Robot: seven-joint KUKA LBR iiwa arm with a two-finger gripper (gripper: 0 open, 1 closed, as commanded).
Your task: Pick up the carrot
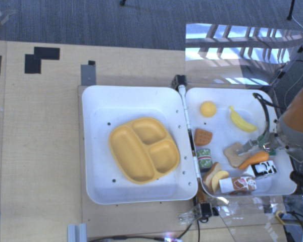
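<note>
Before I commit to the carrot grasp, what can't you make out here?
- End effector: too small and blurred in the camera view to tell open from shut, or whether it touches the carrot.
- Arm: cut off by the right edge.
- Carton: label too small to read.

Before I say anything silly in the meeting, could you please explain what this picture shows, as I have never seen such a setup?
One camera fixed above a bench looks down at a slant on two shallow white bins. The left bin holds a yellow divided plate. The right bin holds toy food: a carrot, a banana, an orange ball, a waffle, a small can and some packets. The grey machine entering from the picture's right is a robot arm; its pincer sits just above the carrot. I cannot tell whether it grips anything.
</note>
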